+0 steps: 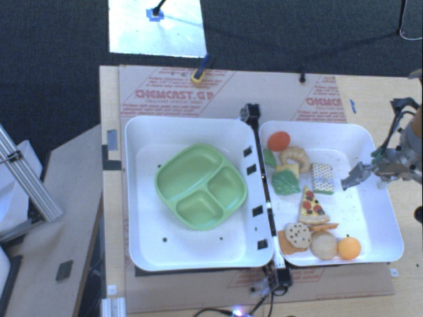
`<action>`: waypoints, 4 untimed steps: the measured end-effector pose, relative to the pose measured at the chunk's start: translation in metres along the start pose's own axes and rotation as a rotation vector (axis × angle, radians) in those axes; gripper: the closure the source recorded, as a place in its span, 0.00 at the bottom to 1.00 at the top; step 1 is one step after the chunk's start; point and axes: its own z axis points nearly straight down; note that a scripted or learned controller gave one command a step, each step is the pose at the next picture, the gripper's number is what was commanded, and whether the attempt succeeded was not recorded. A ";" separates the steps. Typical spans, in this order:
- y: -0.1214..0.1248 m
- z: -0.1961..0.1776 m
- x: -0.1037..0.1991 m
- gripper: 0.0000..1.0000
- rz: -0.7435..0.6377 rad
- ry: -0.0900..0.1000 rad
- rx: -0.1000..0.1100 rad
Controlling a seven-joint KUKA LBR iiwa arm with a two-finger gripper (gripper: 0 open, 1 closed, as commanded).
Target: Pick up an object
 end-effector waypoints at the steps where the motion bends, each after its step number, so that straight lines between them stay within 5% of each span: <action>1: 0.003 -0.007 0.001 0.00 -0.004 -0.003 -0.013; 4: -0.001 0.137 0.000 0.00 -0.002 0.001 -0.014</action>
